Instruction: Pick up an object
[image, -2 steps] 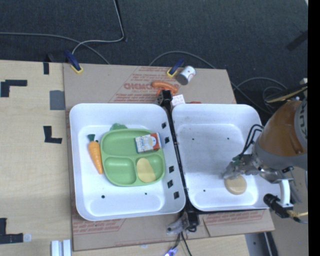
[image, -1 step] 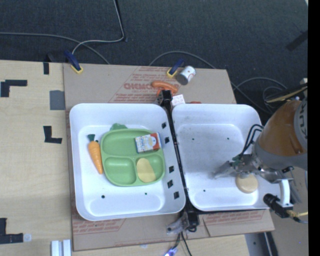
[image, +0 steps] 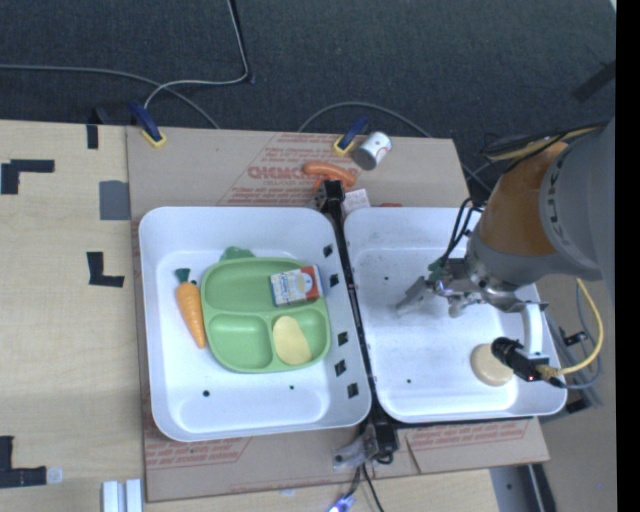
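My gripper (image: 433, 299) hangs over the middle of the right bin (image: 420, 405), open, with bare bin floor between its fingers. A tan round piece (image: 490, 365) lies near that bin's front right corner, apart from the gripper. The left bin (image: 170, 400) holds a green divided plate (image: 235, 330). A small red and white carton (image: 294, 287) and a yellow oval food piece (image: 292, 342) lie on the plate. An orange carrot (image: 191, 312) rests on the bin floor just left of the plate.
The grey arm with its orange band (image: 520, 215) covers the right bin's far right side. A black divider with clips (image: 347, 290) runs between the bins. Clamps (image: 350, 138), a white cylinder (image: 372, 150) and cables lie behind the bins on cardboard.
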